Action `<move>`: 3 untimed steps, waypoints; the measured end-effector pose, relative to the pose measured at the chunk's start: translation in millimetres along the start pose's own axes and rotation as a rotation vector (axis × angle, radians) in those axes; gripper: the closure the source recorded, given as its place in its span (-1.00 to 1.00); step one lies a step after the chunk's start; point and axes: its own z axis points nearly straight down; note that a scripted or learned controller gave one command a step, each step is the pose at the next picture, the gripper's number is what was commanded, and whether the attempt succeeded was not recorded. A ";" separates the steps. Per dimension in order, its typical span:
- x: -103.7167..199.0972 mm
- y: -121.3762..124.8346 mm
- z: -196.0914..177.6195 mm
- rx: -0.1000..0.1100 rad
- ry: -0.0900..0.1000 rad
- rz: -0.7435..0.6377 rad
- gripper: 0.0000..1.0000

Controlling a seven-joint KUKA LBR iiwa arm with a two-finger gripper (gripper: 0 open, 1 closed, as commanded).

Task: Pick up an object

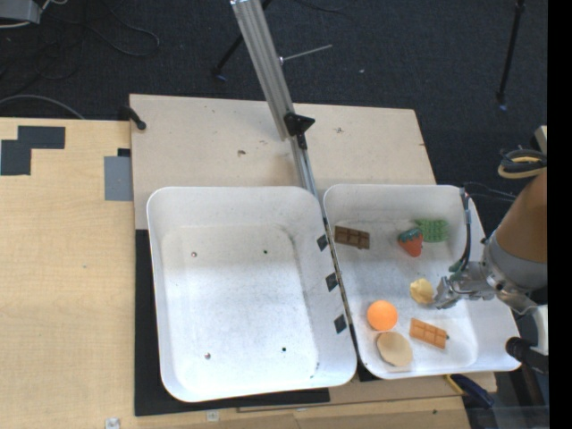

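The right bin (393, 199) holds several small items: a brown chocolate bar (351, 237), a red strawberry (410, 242) beside a green piece (433, 231), a pale yellow lump (421, 290), an orange ball (382, 315), an orange wafer (428, 333) and a tan shell-like piece (394, 349). My gripper (444, 296) reaches in from the right, low over the bin floor, right beside the yellow lump. I see nothing held between its fingers.
The left bin (170, 231) lies next to the right one, across a divider with black clips (332, 281). A grey metal rail (273, 83) slants up from the bins' junction. A cable runs along the right bin's far right wall.
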 end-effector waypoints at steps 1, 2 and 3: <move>-6.5 8.2 -57.2 -0.007 -0.003 -0.008 1.00; -2.8 11.6 -100.7 -0.006 -0.002 -0.009 1.00; -4.3 19.6 -146.2 -0.006 -0.003 -0.010 1.00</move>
